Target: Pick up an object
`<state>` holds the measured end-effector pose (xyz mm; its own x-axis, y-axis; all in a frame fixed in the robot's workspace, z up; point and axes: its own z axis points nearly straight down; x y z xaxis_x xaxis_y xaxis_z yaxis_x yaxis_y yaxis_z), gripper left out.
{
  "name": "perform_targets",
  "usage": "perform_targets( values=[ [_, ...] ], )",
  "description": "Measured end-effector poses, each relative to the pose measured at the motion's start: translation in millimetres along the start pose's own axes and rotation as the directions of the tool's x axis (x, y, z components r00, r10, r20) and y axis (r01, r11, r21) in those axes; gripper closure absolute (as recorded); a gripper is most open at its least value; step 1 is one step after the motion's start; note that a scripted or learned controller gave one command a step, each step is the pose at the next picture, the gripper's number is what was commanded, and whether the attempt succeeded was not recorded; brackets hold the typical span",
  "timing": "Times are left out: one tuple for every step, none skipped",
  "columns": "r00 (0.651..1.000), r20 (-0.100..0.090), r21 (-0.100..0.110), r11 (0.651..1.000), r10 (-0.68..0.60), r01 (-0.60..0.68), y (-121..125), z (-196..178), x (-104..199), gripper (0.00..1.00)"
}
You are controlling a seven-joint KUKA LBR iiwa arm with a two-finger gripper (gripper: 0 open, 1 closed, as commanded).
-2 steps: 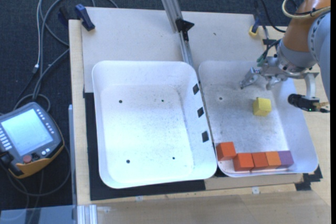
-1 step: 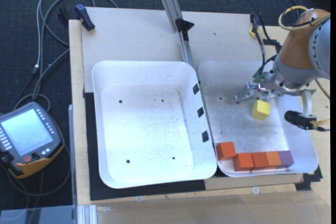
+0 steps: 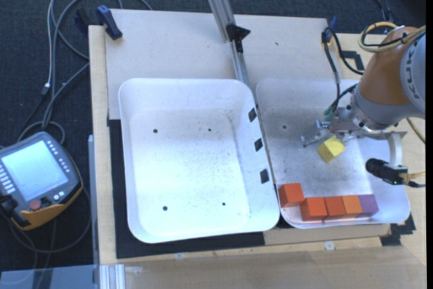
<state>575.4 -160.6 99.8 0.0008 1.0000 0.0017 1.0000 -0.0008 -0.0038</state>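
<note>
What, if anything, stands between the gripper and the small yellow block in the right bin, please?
Nothing visible stands in the way. The gripper sits just above and to the left of the small yellow block in the right white bin. The row of orange and purple blocks lies apart, along the near wall.

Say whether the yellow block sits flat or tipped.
Tipped: the yellow block shows a corner downward, beside the end effector, above the bin floor.

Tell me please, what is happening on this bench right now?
A grey and orange robot arm reaches into the right bin. Its claw is just above a yellow block. A row of orange blocks and a purple block lies along the bin's near edge.
</note>
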Motion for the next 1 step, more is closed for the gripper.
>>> perform_targets(
  values=[
    [1.000, -0.002, 0.002, 1.000, -0.001, 0.001, -42.0, -0.2, 32.3, 0.00]
  ],
)
